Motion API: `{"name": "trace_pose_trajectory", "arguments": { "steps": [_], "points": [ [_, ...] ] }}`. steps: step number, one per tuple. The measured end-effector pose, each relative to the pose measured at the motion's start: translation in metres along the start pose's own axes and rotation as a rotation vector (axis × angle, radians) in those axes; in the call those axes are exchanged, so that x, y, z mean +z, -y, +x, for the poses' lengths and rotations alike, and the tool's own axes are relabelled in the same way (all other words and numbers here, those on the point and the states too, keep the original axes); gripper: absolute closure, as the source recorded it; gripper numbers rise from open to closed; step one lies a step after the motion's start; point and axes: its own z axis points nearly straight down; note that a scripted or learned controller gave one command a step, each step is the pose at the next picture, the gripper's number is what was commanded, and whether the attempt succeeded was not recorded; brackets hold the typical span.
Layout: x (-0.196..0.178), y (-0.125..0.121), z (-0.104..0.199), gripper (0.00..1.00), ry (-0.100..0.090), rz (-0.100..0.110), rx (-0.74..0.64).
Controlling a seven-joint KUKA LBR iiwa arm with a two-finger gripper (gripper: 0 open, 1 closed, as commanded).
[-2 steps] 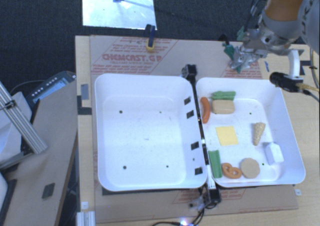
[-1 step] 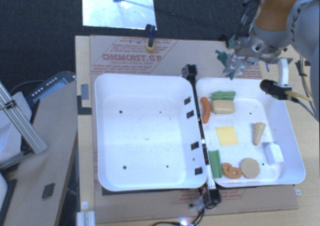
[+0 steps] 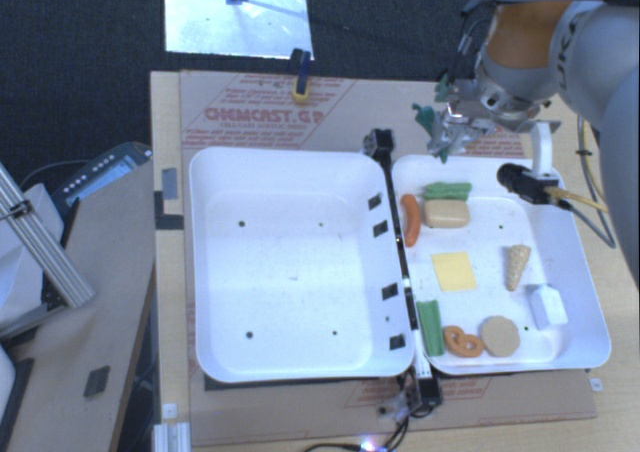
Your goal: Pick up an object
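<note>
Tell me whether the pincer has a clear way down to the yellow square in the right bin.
Probably yes. The yellow square lies flat with bare bin floor around it and nothing on top; the pincer hangs above the bin's far edge.

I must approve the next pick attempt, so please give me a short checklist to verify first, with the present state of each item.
1. Objects available in right bin: ok; sausage, yellow square, cone, pretzel and others lie there.
2. Gripper positioned over that bin: not ok; it hangs at the far rim, beyond the green piece.
3. Gripper free of load: ok; nothing seen between its fingers.
4. Fingers open enough: cannot tell.
5. A target apart from neighbours: ok; the yellow square lies alone.
</note>
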Motion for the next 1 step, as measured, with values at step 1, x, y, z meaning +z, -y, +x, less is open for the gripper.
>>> {"name": "trace_pose_trajectory", "arguments": {
  "steps": [1],
  "points": [
    [0.0170,0.0001,0.0102,1.00,0.000,0.000,0.002]
  ]
}}
